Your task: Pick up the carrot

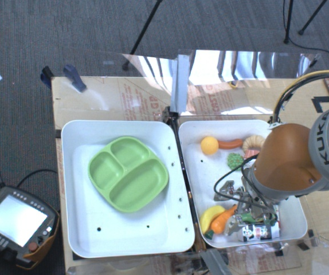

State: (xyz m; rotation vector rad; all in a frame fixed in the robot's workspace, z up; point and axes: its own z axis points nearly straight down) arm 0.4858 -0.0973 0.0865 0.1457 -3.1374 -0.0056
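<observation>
The carrot (224,219) is a small orange toy lying at a slant near the front left of the right bin (194,171), its lower end against a yellow banana (211,216). My gripper (249,208) hangs low in the same bin, just right of the carrot's upper end and close to it. The arm's orange band (285,153) and dark cables cover the gripper's upper part. I cannot make out anything held by the gripper.
The right bin also holds an orange ball (210,145), a red sausage (231,144), a tan pastry (254,142), a green broccoli piece (235,160) and a dark can (261,232) at the front. A green divided plate (128,173) lies in the left bin (75,211).
</observation>
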